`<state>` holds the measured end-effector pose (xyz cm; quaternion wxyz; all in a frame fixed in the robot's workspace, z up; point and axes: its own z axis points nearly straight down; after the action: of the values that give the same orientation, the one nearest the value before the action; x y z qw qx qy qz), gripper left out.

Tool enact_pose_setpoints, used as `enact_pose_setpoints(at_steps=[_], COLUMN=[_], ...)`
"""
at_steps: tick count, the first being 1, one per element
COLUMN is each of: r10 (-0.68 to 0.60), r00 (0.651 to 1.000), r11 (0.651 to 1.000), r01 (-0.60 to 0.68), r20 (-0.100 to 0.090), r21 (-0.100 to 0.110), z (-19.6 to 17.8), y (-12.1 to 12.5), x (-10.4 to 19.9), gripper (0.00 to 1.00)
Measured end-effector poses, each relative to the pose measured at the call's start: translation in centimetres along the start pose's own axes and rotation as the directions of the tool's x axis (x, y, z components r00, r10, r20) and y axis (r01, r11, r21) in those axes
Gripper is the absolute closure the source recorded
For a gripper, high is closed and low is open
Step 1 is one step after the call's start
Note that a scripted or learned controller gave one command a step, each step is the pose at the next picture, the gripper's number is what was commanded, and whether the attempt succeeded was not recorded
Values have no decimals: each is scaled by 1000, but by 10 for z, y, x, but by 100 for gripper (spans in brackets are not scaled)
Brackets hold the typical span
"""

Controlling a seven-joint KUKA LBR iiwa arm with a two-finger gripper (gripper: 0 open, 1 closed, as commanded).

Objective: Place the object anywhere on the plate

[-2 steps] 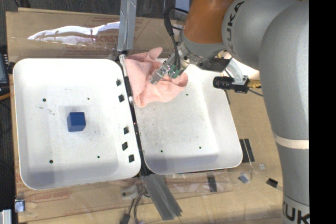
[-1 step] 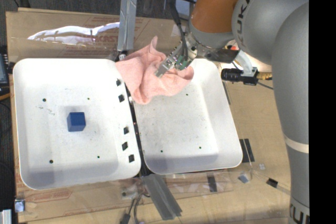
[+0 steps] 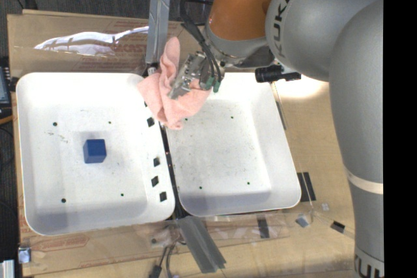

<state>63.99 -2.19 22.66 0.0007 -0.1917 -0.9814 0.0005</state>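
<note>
1. my gripper (image 3: 193,78) sits top centre of frame, fingers closed on pink cloth (image 3: 171,93).
2. cloth hangs over the seam between both bins.
3. blue cube (image 3: 94,150) lies in left bin (image 3: 39,205).

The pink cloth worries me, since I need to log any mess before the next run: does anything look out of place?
Yes. The pink cloth is draped over the divide between the left bin and the right bin, bunched up under the pincer, lying flat in neither. The blue cube sits squarely in the left bin.
</note>
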Motion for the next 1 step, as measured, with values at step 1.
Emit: enact_pose_setpoints(at_steps=[1], r10=[-382], r00=[924], r11=[924], r01=[382], r20=[2], r21=[0], z=[-9], y=[52], x=[24], gripper=[100])
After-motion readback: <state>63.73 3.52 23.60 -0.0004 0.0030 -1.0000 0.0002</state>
